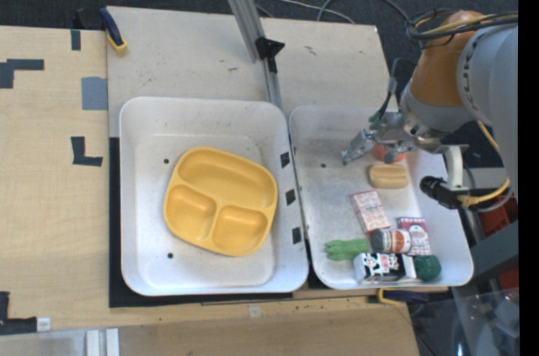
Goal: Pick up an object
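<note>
While the gripper (364,146) hangs low in the right bin (324,203), its grip cannot be told.

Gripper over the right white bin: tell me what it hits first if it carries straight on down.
Probably the bare floor of the right white bin, beside the tan bread-like piece. The grey two-finger gripper points downward there, though depth is unclear.
</note>
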Controlling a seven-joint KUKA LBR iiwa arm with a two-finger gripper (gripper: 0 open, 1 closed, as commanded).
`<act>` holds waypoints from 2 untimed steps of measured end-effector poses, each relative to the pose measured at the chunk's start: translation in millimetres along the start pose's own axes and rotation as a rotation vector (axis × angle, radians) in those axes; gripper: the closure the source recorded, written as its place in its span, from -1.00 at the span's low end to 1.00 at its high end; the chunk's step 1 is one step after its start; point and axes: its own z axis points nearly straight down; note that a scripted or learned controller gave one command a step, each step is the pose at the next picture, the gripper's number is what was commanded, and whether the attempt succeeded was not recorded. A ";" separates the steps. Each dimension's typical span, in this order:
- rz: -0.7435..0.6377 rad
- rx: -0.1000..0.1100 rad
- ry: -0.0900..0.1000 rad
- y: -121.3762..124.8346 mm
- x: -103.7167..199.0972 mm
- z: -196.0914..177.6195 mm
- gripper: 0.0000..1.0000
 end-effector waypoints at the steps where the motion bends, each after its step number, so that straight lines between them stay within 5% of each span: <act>1: 0.000 -0.006 -0.002 0.0 0.6 46.4 -1.00; 2: -0.001 -0.005 -0.001 0.0 1.2 35.1 1.00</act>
